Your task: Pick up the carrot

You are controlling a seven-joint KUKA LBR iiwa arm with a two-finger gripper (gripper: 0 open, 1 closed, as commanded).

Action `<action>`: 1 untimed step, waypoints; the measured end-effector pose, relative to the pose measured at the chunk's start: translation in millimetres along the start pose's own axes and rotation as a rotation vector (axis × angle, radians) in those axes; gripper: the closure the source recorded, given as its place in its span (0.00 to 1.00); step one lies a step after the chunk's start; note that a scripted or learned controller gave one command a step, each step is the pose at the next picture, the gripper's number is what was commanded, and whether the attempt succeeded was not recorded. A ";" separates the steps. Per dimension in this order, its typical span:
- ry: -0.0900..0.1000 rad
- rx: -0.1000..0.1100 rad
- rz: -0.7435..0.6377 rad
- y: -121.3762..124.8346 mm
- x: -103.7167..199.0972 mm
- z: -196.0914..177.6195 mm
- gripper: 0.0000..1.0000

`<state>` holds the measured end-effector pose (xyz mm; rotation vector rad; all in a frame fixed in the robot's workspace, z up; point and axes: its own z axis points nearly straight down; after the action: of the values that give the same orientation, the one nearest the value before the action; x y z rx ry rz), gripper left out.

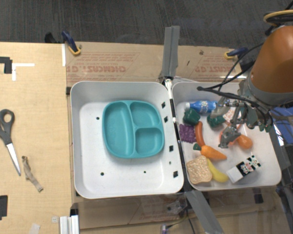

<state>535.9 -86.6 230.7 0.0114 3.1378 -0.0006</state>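
Observation:
The carrot point(213, 153) is a short orange cone lying in the right bin point(268, 179), near its middle, pointing right. The gripper point(228, 139) hangs just above and to the right of it, over the bin's centre, below the orange band of the arm point(278, 62). Nothing shows held in it. A rounder orange piece point(244, 141) lies right beside the gripper, on its right side.
Around the carrot lie a red-orange sausage point(199, 133), purple grapes point(187, 133), a bread slice point(199, 169), a banana point(216, 172), a black-and-white block point(244, 168), a blue bottle point(202, 106) and green pieces point(191, 116). The left bin point(83, 179) holds a teal divided plate point(134, 129). Scissors point(5, 130) lie far left.

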 end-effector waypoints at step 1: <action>0.001 0.000 -0.121 -6.3 27.0 138.5 0.00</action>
<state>509.3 -92.7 92.1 -0.1777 3.1338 -0.0008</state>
